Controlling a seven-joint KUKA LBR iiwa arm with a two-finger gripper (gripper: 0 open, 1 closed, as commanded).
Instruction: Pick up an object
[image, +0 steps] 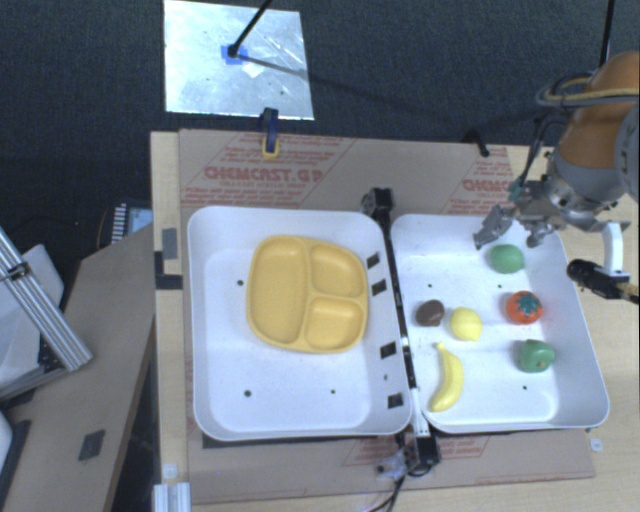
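Observation:
In the right bin (560, 395) lie several toy foods: a light green round fruit (506, 258), a red tomato (523, 307), a green pepper (535, 355), a yellow lemon (465, 323), a brown piece (430, 313) and a banana (447, 378). My gripper (512, 230) hangs at the bin's far side, just above the light green fruit, open. Its two grey fingers are spread, and nothing sits between them.
The left bin (220, 390) holds a yellow divided plate (305, 293). Black clips run along the seam between the bins (392, 300). A yellow clamp (270, 135) stands at the bench's back edge. Cables hang off the arm at the right.

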